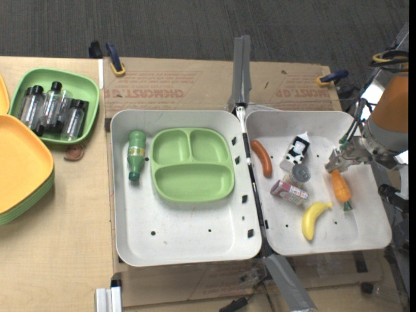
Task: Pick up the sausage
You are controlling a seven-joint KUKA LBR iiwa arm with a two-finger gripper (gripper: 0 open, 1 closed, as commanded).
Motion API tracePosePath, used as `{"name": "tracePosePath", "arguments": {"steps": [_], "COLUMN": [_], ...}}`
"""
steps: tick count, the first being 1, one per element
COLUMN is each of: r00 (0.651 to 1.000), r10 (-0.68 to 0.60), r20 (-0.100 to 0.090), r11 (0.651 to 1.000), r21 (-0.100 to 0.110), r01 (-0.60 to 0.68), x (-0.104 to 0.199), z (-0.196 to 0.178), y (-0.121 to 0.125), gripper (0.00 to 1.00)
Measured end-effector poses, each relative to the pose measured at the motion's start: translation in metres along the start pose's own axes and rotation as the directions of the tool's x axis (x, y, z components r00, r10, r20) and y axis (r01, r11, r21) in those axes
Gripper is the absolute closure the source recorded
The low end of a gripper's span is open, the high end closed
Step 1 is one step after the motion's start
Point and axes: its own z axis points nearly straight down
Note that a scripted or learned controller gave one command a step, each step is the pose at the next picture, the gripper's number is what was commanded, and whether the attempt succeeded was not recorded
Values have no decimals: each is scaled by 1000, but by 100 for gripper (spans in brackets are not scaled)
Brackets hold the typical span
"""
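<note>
Sausage (262,157) lies by right bin's (383,233) left wall | my tool (339,163) hovers over carrot (341,187), well apart | fingers' state: can't tell | risk: grabbing carrot instead.

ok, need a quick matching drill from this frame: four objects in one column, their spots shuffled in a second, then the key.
Things
1. sausage
2. green bottle
3. banana
4. carrot

Places
A. left bin, beside the green divided plate's left edge
B. right bin, just below the gripper
C. right bin, along its left wall
D. right bin, near the front, below the pink carton

Pairs: 1-C, 2-A, 3-D, 4-B
</note>
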Motion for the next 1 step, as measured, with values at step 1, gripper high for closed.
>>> {"name": "tracePosePath", "arguments": {"steps": [1], "r00": [1000], "r10": [20], "r20": [3], "r11": [1000], "r21": [1], "r01": [-20], "x": [8], "z": [10], "y": [-52], "gripper": [100]}}
